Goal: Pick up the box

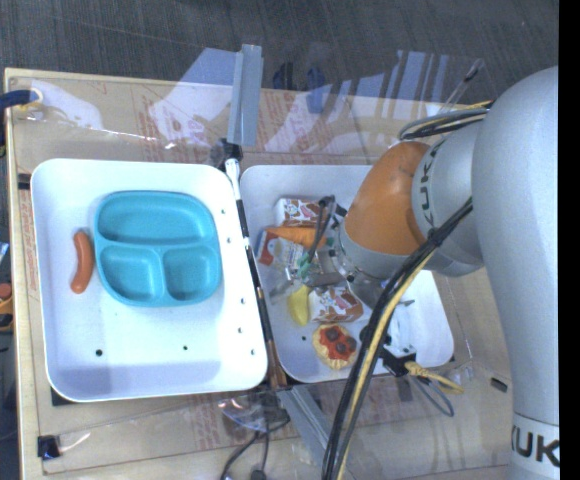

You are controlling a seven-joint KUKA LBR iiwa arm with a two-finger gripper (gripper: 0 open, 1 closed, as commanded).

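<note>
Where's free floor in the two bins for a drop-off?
Left bin: bare floor below the blue tray, along the front wall, plus a strip above it. Right bin: crowded; toy food under the arm, only a bare patch near its right corner.

one fixed overhead camera, slanted down, both bins [150,383]

The bench [120,118] bears two white bins, left bin [60,338] and right bin [430,333], side by side.
</note>
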